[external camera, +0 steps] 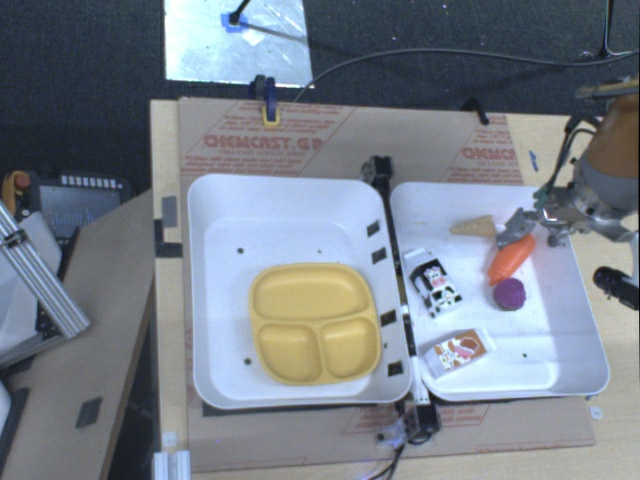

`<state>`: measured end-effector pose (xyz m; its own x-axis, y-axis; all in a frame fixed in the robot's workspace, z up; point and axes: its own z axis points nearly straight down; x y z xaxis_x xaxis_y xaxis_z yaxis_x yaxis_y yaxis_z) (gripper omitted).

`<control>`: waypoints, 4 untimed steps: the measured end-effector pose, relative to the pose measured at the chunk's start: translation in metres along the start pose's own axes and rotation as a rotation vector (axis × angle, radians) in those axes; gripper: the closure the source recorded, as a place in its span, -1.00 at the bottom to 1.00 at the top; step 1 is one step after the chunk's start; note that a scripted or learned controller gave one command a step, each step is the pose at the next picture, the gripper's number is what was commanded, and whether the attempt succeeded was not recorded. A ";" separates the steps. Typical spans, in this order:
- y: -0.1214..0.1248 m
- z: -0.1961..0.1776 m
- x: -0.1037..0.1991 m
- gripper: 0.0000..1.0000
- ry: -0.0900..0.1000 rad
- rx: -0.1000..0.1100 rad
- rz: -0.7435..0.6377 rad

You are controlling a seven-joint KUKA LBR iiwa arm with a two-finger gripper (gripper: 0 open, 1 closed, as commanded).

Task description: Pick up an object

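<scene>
In the right-hand white bin [570, 368] lie a slanting orange plastic carrot [511, 257], a small purple ball [510, 294] just below it, a tan wedge [474, 228], a black-and-white cow-patterned carton [433, 284] and a flat orange-and-white packet [460, 351]

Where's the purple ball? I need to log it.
In the right bin, toward its right side, the purple ball lies just below the orange carrot.
</scene>
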<state>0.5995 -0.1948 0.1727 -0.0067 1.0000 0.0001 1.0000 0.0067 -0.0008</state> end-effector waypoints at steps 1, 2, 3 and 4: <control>0.003 0.042 0.002 -1.00 0.000 0.000 0.000; 0.005 0.028 0.002 1.00 -0.002 -0.006 -0.002; 0.011 -0.036 0.004 1.00 -0.003 -0.009 0.001; 0.012 -0.053 0.004 1.00 -0.001 -0.005 0.001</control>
<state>0.6118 -0.1908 0.2256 -0.0058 1.0000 -0.0014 1.0000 0.0058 0.0043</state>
